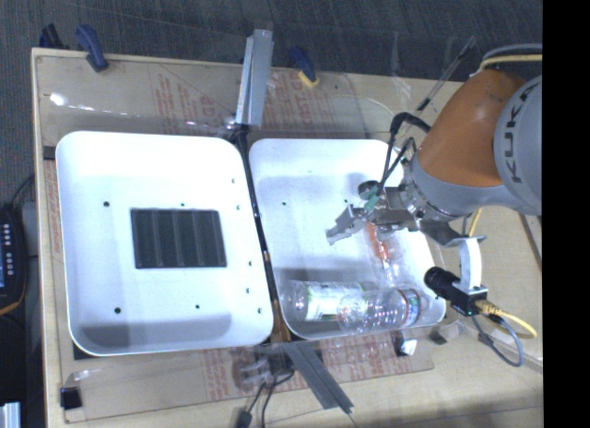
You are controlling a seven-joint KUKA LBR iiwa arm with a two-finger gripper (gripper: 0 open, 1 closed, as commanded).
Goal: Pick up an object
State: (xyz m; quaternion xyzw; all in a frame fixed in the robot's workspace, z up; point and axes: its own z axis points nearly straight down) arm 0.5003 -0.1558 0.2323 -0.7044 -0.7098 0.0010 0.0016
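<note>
My gripper [347, 222] hangs over the middle of the right bin [295, 172], pointing toward its left side, and I see nothing held in it. A clear plastic bottle [355, 306] with a pale label lies on its side along the bin's near wall, below the gripper and apart from it. A small clear piece with orange markings [383, 251] lies just right of the gripper, between it and the bottle. In the left bin [92, 168] a dark grey ribbed rectangular block [178, 238] lies flat in the middle.
The grey arm with its orange band [470, 140] covers the right bin's far right corner. A metal bar [253, 76] stands at the back between the bins. Blue clamps [90, 46] hold the board's far edge.
</note>
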